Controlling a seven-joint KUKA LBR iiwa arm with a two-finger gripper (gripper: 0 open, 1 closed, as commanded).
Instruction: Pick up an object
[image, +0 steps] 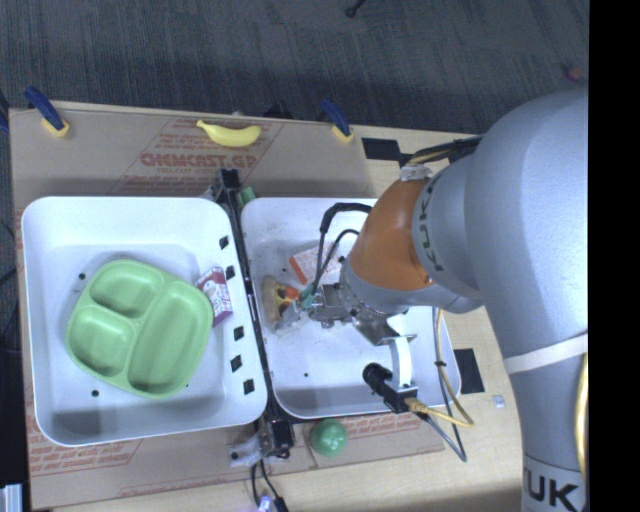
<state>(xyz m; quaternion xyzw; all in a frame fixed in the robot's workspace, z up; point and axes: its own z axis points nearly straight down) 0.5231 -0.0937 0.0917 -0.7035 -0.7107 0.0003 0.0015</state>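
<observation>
Apparently we were mid-attempt, with the pick not yet confirmed. Our arm (470, 230) reached in from the right and bent down over the right bin (300, 395), its gripper (300, 305) low among a small cluster of items (285, 298) near that bin's left wall. We could not tell the tool's state, since the wrist and its cables hid the working end, and nothing showed plainly as lifted. An orange-and-white item (304, 266) lay just above the cluster. In the left bin (60, 225) sat a green divided tray (140, 325), with a small red-and-white packet (217, 293) touching its upper right edge. A green ball (327, 437) rested on the bench just below the right bin, and a yellow banana (229, 131) lay beyond both bins. By our judgement, the approach was done; securing and raising an object remained.
</observation>
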